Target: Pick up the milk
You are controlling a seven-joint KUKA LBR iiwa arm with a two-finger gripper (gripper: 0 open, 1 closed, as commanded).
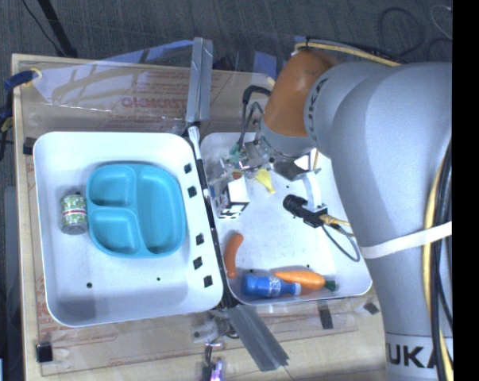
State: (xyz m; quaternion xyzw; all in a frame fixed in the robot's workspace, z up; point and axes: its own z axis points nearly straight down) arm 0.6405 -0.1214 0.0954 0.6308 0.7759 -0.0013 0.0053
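One indistinct milk carton [236,199], right bin [287,244]

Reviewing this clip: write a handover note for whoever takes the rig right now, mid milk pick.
The gripper is low in the right bin, at its far left corner by the divider. Its grip cannot be read from this view.
The milk, a small white carton, sits right at the gripper and looks to be on the bin floor.
Same bin: yellow piece, sausage, blue bottle, carrot. The left bin holds the blue plate and can.
Done: approach. Left: confirm the grasp and lift the milk clear.
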